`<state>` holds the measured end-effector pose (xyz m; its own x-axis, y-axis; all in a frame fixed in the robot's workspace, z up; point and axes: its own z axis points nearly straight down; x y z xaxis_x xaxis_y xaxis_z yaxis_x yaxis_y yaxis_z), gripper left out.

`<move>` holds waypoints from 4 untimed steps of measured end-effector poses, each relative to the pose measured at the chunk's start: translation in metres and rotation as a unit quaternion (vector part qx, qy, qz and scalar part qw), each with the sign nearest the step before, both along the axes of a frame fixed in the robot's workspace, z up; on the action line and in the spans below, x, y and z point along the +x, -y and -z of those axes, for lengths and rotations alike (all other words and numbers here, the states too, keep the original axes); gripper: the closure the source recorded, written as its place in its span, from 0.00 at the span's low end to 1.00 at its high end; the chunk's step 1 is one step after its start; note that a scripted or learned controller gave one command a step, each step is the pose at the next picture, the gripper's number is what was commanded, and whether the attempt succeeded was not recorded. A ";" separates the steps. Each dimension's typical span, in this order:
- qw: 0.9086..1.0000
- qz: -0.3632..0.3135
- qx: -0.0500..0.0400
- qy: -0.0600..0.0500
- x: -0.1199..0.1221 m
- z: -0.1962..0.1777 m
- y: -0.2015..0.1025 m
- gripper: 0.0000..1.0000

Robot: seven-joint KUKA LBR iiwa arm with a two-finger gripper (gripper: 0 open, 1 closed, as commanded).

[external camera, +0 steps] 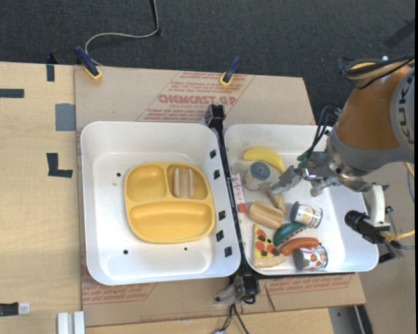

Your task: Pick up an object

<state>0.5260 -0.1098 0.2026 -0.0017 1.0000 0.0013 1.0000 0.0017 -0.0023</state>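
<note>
- The grey jaws (296, 176) hang low in the right white bin (348, 256), among the toy food; I cannot tell whether they are parted or closed.
- Just beside them — toward the bin divider — stands a small grey can (257, 175); the yellow plastic banana (264, 158) lies just beyond it.
- The can looks light, rigid, smooth — likely slippery; squeeze across its straight sides.

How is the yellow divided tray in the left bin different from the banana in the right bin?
The yellow divided tray is wide, flat and split into compartments; the banana is small, curved and solid. The tray sits in the left bin with a hot dog in one compartment; the banana lies among other toy foods in the right bin. Both are yellow.
</note>
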 end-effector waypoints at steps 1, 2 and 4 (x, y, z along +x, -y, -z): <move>1.000 0.000 0.000 0.000 0.023 0.109 0.005 0.00; 1.000 0.000 0.000 -0.001 0.023 0.100 0.004 1.00; 1.000 0.000 0.000 0.001 -0.042 -0.040 -0.098 1.00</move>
